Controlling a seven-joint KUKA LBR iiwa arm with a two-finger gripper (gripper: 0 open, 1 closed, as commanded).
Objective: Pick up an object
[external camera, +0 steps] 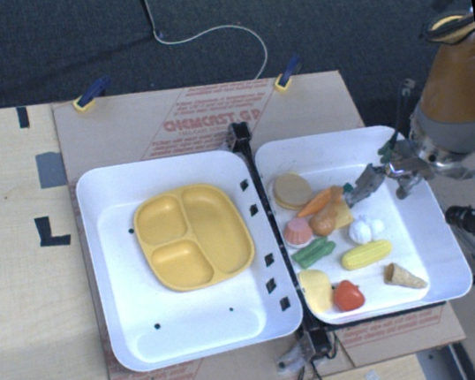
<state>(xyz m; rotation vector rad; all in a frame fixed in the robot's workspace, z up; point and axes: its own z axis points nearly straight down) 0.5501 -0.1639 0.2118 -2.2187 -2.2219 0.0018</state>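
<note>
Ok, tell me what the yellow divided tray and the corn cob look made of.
Yellow divided tray: likely moulded plastic, with smooth, even colour and soft rounded compartment ridges. Corn cob: probably toy plastic too, uniform yellow with a slight sheen; too small to be sure.

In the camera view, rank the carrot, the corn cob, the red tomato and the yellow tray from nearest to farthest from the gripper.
From the gripper, over the right bin:
1. Carrot, just to its left in the view.
2. Corn cob, below it.
3. Red tomato, near the bin's lower edge.
4. Yellow tray, in the left bin.
</note>
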